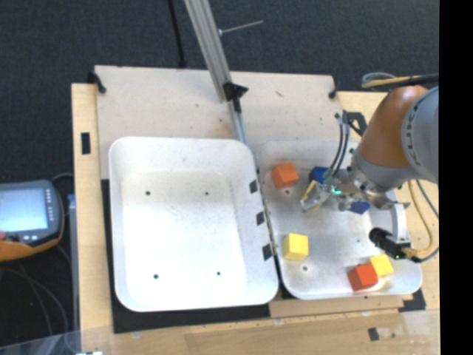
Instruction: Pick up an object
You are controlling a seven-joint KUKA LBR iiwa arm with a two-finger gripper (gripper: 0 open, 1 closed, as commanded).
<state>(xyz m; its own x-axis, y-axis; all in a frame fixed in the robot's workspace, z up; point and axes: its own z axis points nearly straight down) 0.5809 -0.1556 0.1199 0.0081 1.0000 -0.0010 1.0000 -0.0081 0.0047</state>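
Observation:
The right bin (325, 279) holds several small blocks. An orange cube (284, 174) sits near its upper left, with a blue block (319, 174) just to the right of it. My gripper (314, 195) hangs low over the bin, right below the blue block and to the right of the orange cube. A yellow cube (295, 245) lies lower left in the bin. A red-orange cube (362, 276) and a second yellow cube (382, 265) touch each other at the lower right. Another small blue piece (360, 207) peeks out under the wrist.
The left bin (185, 220) lies beside the right one, their rims meeting at the middle. A slanted metal rail (211, 43) rises from behind the bins. Cables (341, 150) run along the wrist. A handheld screen (26, 213) sits off the bench to the left.

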